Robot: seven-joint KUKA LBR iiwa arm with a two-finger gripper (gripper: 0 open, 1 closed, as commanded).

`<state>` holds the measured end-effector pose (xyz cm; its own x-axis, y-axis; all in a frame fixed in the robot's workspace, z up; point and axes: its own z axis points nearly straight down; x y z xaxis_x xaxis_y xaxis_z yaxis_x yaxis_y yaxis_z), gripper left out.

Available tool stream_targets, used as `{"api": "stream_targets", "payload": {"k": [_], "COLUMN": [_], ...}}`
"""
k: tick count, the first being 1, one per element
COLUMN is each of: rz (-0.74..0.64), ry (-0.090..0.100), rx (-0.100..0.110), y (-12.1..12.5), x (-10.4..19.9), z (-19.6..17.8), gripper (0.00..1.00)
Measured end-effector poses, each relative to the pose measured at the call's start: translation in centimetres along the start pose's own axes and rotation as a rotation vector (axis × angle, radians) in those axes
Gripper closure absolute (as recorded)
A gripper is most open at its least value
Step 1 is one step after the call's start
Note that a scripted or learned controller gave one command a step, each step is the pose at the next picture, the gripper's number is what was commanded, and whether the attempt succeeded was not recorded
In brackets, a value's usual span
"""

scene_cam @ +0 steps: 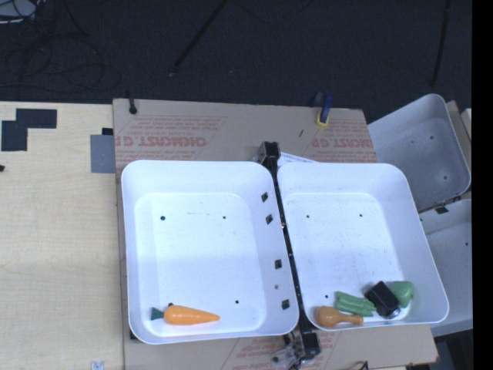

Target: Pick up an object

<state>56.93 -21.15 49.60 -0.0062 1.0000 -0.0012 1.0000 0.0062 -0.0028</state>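
An orange toy carrot (190,315) with a green stub lies flat near the front edge of the left bin (146,177). In the front right corner of the right bin (400,179) sits a small cluster: a tan pear-shaped piece (336,317), a green pod-like piece (354,304), a black block (383,298) and a light green piece (403,290) behind it. The black block rests against the green pieces.
The two white bins stand side by side on a cardboard sheet (231,133), joined by a black divider strip (279,237). A pale wooden bench top (54,237) lies to the left. A grey metal plate (427,149) stands at the right. A blue and yellow clamp (324,110) holds the cardboard's far edge.
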Motion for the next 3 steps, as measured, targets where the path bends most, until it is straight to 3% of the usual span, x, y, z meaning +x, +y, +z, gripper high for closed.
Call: {"api": "stream_targets", "payload": {"k": [1, 2, 3], "rz": [0.002, 0.007, 0.008], "ry": [0.006, 0.002, 0.001], "rx": [0.011, 0.003, -0.002], "y": [0.2, 1.4, -4.3], "x": [5.2, 4.2, 3.5], "z": [11.3, 14.2, 11.0], "gripper": [1.0, 1.0, 1.0]}}
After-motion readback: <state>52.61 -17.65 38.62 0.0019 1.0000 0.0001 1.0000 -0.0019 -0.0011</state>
